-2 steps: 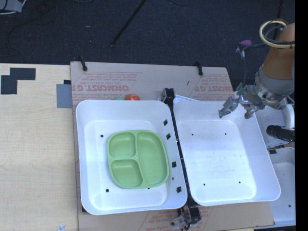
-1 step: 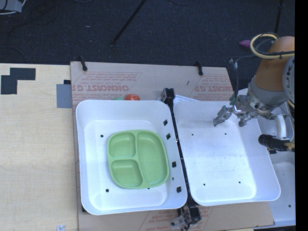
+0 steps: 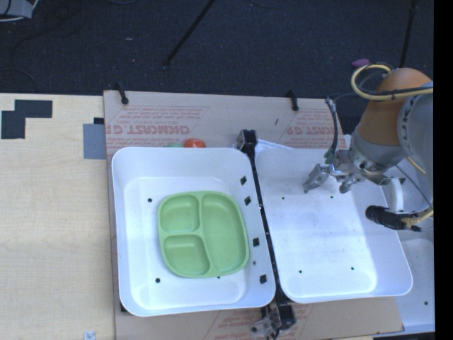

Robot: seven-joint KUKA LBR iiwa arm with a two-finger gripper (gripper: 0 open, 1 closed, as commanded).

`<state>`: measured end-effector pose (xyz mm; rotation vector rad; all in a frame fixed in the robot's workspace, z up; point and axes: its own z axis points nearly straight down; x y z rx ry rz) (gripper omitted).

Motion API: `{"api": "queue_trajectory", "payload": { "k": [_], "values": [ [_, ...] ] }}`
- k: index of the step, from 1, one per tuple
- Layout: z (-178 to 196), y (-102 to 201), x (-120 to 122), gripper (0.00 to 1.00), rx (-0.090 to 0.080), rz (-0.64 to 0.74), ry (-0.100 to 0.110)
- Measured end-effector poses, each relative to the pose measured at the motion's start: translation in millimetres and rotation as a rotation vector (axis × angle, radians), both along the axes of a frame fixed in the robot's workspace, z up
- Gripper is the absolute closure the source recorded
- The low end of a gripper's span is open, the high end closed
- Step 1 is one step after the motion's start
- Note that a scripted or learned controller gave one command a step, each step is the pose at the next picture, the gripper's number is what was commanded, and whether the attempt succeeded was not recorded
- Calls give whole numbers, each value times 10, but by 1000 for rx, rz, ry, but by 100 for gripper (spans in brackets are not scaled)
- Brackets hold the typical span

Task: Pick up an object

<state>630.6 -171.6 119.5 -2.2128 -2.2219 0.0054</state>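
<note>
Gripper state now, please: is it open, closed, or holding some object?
Gripper: open, fingers spread, holding nothing, above the right bin. The green plate lies in the left bin.

Matt green plastic tray [image 3: 203, 234] in smooth white plastic bin [image 3: 134, 190]; printed cardboard backing [image 3: 152, 125].

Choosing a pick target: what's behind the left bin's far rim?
Behind the left bin, an orange-red object and a green bit peek over its far rim. The rim covers their lower parts, so I can't identify them.
</note>
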Motion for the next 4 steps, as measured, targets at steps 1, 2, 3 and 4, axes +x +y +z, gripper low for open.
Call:
{"api": "queue_trajectory", "payload": {
  "k": [1, 2, 3, 4],
  "values": [
    [-339, 16, -5, 0, 0, 0, -1],
    [-216, 14, 3, 100, -1, 2, -3],
    [215, 39, 17, 100, -2, -2, -9],
    [740, 88, -57, 100, -2, -1, -10]
  ]
}}
